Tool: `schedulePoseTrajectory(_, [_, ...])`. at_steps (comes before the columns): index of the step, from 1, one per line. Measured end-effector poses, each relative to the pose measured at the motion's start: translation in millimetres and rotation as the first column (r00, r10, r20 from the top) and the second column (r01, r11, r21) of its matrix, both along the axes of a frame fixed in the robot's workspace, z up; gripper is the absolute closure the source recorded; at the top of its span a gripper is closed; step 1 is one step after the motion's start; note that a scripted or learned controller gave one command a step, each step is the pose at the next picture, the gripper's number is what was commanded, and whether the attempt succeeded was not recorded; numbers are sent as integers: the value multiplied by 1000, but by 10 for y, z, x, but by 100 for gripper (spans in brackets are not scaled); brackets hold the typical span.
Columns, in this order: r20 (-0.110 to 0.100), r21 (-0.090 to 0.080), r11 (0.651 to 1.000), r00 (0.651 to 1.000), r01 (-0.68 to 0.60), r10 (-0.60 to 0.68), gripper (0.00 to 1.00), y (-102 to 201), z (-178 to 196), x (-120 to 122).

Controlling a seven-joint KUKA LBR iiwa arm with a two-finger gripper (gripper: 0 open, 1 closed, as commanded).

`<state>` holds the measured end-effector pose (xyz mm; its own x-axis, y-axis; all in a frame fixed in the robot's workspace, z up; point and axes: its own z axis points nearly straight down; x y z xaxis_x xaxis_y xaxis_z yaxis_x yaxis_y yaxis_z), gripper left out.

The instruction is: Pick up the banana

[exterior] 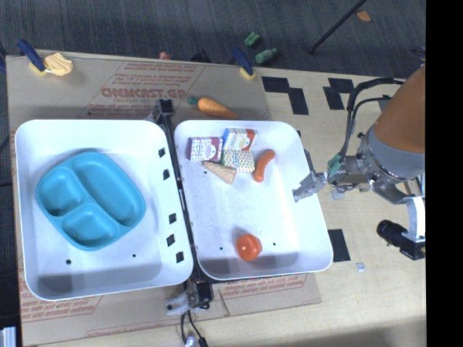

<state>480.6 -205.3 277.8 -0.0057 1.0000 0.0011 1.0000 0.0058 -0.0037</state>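
Camera view: gripper (309,186) hangs at right rim of right bin (217,262), mid frame, pointing left. Jaw state: cannot tell.

Banana hard to identify. Likeliest candidate is pale yellow lump (59,65), upper left of frame, on cardboard (137,85) outside bins, touching blue clamp (30,53). Long axis unclear. It lies far left and up from gripper, across both bins.

Right bin's upper part holds small boxes (223,147), tan wedge (220,170) and orange sausage (263,163); red ball (249,246) sits low. Blue tray (90,198) in left bin (29,266).

Judgement: long reach, rims to clear.

Dark grey carpet (108,13) lies beyond the bench's printed cardboard sheet (145,85), a black tripod leg (347,16) crossing it.
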Motion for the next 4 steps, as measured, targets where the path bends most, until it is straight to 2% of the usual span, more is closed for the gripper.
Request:
schedulePoseTrajectory(1, [-4,1,998,998,62,-62,0,837,-1353,-53])
schedulePoseTrajectory(2, [-3,0,982,982,187,-187,0,1142,-1870,-53])
schedulePoseTrajectory(3, [0,0,998,998,58,-58,0,1010,-1863,427])
schedulePoseTrajectory(4, [2,-1,982,982,-190,190,0,1115,-1862,808])
